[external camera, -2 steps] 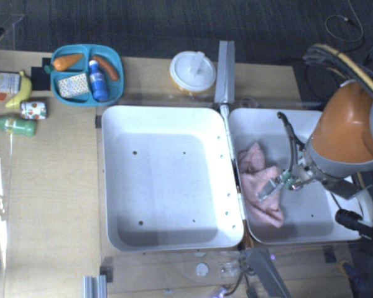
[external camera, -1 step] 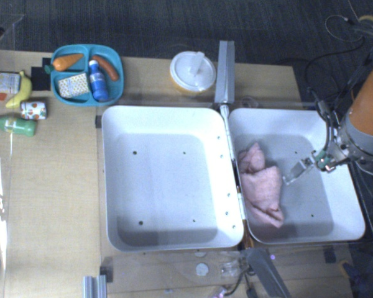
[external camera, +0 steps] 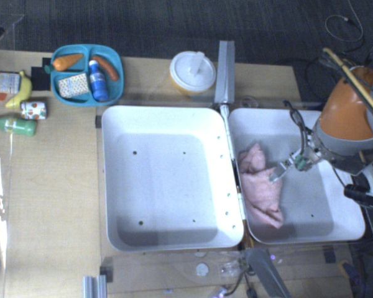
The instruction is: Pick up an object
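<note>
1. If you look in the right bin (external camera: 336,225), you see a pink cloth (external camera: 261,188) lying by the bin's left wall.
2. Its long way runs from the far side of the bin to the near side, leaning a little right as it comes near you.
3. The far end is a round bump. The near end gets thin and comes to a small point.
4. The cloth looks soft and crumpled, with folds and wrinkles. The bin under it is smooth, white and shallow, with round corners.
5. Your arm (external camera: 348,113) comes in from the right edge of the bench (external camera: 50,197). It is grey with a fat orange band, and it bends down over the right bin's far right corner.
6. The gripper (external camera: 278,174) reaches left and down from the wrist, at a slant. Its tip is at the right edge of the cloth, about halfway along it.
7. You cannot tell if the gripper is spread or pinched together; it is too small and blurry. You cannot tell if it has any cloth.
8. The left bin (external camera: 168,179) sits just beside the right one, and they touch along one wall.
9. On the bench's far left there is a blue tray (external camera: 87,73) with toy food, a banana (external camera: 20,90), a small can (external camera: 33,110) and a green bottle (external camera: 12,125). A white lidded cup (external camera: 193,72) stands near the far edge.
</note>
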Tool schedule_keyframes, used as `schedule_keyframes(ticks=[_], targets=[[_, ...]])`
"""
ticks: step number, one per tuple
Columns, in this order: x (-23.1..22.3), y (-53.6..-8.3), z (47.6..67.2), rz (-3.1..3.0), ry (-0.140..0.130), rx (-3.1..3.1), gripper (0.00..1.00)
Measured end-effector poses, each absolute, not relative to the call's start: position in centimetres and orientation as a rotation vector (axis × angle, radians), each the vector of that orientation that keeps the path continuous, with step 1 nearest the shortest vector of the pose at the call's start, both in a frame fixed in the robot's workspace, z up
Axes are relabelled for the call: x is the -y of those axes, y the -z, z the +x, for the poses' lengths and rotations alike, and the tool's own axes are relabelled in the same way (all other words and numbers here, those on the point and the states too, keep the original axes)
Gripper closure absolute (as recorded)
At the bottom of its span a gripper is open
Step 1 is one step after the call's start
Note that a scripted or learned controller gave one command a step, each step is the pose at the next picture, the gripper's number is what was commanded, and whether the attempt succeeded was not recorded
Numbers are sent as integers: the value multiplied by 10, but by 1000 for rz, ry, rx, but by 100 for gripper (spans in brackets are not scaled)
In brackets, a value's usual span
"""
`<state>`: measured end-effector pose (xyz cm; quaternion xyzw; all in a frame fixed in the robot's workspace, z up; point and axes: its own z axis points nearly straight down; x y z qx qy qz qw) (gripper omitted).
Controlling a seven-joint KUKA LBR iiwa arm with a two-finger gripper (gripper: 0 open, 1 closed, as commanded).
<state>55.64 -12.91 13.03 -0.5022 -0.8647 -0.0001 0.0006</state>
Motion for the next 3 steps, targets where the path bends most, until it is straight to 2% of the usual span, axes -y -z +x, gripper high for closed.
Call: schedule_keyframes(ticks=[1,2,3], targets=[[110,-92,599,-1670,12,2678,0],[92,-93,576,-1620,12,2716,0],[89,-104,578,-1617,20,2717,100]])
